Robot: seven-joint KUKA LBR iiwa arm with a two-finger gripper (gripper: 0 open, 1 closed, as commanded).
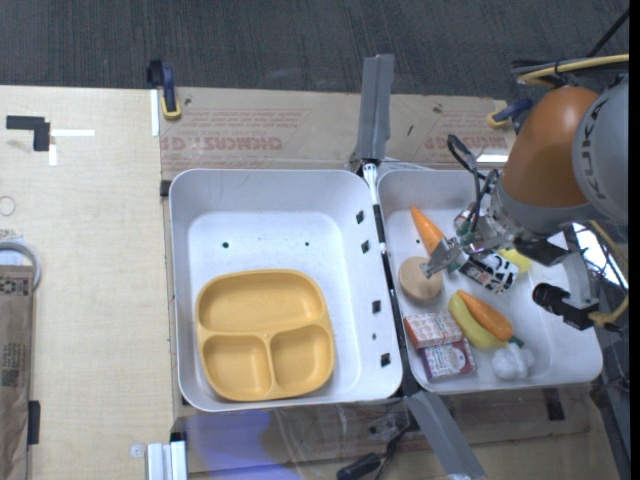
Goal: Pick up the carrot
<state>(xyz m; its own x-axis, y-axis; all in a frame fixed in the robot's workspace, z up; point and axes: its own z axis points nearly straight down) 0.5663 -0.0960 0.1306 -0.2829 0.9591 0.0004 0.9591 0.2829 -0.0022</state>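
Note:
In the right bin (pixel 585 368) an orange carrot (pixel 427 230) lies near the back left, pointing toward the bin's far wall. A second orange carrot-like piece (pixel 486 314) with a green end rests on a yellow banana (pixel 468 325) nearer the front. My gripper (pixel 446 258) hangs low over the bin between the two, just right of the first carrot's lower end and above a round tan item (pixel 420 279). Nothing orange is visibly lifted off the bin floor.
The left bin (pixel 190 268) holds a yellow divided plate (pixel 264 333). Also in the right bin are two small red-and-white boxes (pixel 440 343), a white lump (pixel 510 362) and a small black-and-white toy (pixel 490 272) under the wrist. The arm's bulk covers the bin's right back corner.

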